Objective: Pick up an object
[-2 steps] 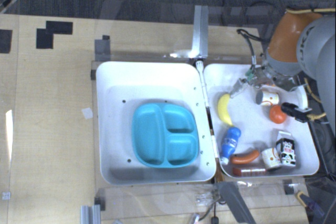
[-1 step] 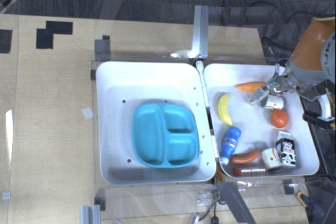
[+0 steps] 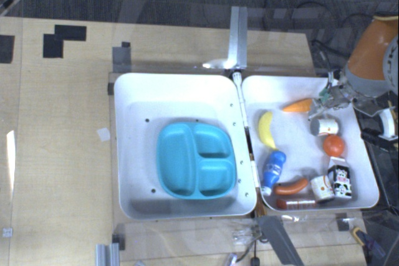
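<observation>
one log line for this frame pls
gripper over right bin far corner | beside carrot | nothing seen held | blue tray in left bin

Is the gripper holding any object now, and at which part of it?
It cannot be told: the gripper hangs by the carrot, with nothing visibly between its fingers.

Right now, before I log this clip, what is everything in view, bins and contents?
bins: 2, white, side by side; left bin, right bin
divided tray: 1, blue, left bin
carrot: 1, orange, right bin, far side
banana: 1, yellow, right bin
cup: 1, white, right bin
ball: 1, orange, right bin
bottle: 1, blue, right bin
sausage: 1, red-brown, right bin
cow-print carton: 1, black-white, right bin
arm: grey, orange band; jaws by carrot
</observation>
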